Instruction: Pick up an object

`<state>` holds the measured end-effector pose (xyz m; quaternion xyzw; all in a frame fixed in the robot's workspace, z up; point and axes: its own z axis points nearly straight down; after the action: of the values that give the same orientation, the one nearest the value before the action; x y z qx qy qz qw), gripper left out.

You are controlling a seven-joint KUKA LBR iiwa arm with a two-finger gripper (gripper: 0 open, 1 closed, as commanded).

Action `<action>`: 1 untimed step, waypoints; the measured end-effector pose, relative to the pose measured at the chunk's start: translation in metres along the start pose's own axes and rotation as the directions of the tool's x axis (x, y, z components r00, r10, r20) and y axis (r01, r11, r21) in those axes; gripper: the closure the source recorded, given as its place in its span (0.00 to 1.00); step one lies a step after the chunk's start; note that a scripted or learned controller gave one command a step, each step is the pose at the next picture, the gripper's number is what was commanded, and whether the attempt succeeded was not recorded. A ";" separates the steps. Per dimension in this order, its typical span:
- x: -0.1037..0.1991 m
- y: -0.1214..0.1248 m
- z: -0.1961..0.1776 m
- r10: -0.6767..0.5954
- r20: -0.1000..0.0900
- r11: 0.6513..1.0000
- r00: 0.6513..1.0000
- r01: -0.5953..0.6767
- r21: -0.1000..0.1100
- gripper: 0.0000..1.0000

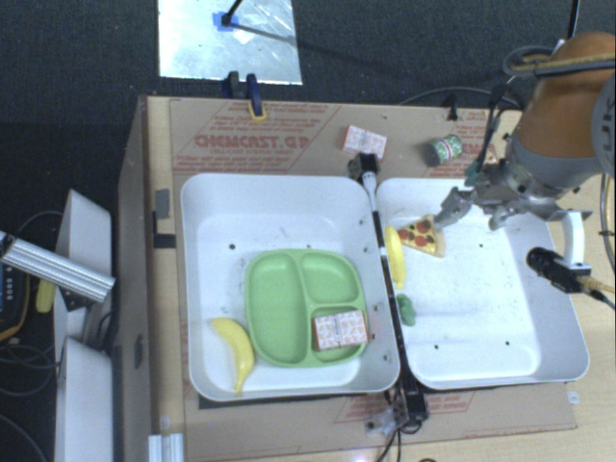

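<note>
Flat triangular pizza-slice toy, red and yellow, lying at the far-left of the right white bin, beside a yellow banana-shaped piece along the divider. Gripper poised just right of the slice; jaws' spread cannot be told. Risk: the thin slice slides away or the jaws scrape the bin floor.

In the left bin we see a divided plate with a small box in its near-right compartment, and a banana just left of the plate. In the right bin a pizza slice lies at the far left, with the gripper just to its right.
</note>
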<state>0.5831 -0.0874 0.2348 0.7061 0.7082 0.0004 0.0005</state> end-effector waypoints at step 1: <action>-0.028 -0.004 0.086 0.002 0.000 1.000 1.000 -0.002 0.002 0.00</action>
<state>0.5794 -0.1155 0.1492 0.7068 0.7075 -0.0004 -0.0002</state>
